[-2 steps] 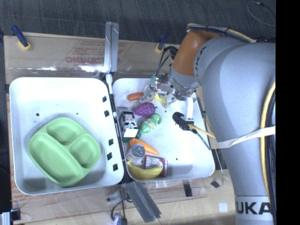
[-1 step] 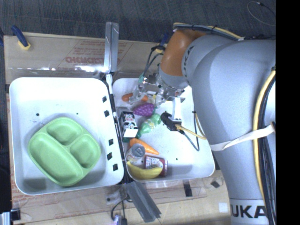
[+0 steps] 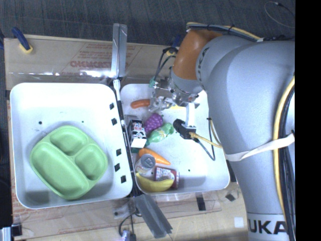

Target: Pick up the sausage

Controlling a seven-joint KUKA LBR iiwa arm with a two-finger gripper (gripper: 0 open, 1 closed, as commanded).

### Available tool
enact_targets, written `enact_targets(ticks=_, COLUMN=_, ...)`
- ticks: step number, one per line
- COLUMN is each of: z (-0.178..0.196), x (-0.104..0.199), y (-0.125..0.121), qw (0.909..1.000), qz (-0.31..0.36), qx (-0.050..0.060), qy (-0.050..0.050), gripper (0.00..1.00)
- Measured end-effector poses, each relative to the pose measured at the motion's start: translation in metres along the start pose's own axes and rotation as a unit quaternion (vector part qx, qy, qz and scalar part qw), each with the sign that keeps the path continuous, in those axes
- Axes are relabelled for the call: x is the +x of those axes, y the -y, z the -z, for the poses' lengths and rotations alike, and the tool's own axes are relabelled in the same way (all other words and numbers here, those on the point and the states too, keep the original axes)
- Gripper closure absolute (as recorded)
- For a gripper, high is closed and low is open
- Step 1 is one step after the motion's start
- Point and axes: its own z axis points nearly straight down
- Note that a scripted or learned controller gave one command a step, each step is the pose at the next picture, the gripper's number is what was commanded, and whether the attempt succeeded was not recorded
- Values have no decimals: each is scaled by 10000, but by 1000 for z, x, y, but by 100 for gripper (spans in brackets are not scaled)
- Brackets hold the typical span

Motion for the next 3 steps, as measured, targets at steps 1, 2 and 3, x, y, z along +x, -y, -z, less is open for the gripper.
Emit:
enact_targets(ticks=1, z=136, x=68, y=17, qw=9984, qz=560, qx=-66, qy=-1, gripper=100)
enact_targets(ticks=2, z=134, x=67, y=18, qw=9984, qz=555, qx=-43, qy=4, gripper=0)
enact_targets(ticks=3, z=16, x=6, y=7, qw=9990, qz=457, qx=-20, qy=8, gripper=0)
